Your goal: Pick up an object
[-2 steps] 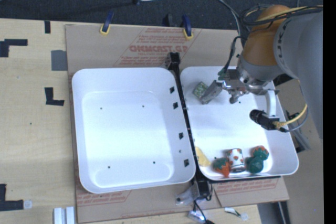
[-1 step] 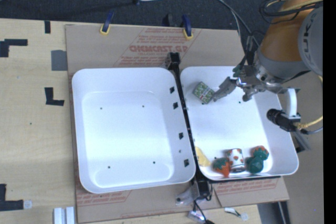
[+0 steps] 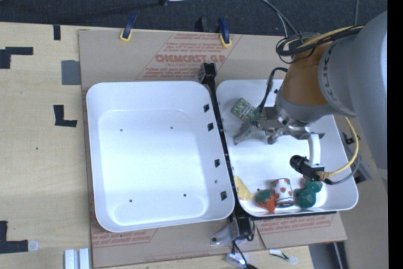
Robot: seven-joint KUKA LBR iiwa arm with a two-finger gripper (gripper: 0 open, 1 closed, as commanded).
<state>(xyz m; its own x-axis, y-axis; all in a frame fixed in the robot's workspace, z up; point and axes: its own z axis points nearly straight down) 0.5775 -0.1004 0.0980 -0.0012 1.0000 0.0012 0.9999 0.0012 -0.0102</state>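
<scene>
Gripper [image 3: 257, 129] fingers spread (nothing between); two white bins [image 3: 101, 135]; four small objects [image 3: 282, 193].

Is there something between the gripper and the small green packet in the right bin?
Nothing visible stands between them. The gripper is low in the right bin, and the green packet lies just beside it toward the far left corner. The other small objects sit apart along the near wall.

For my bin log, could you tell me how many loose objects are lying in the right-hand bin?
About 5: a green packet near the far left, then a yellow piece, orange toy, red-and-white cup and green toy along the near edge; the arm may hide more.
</scene>
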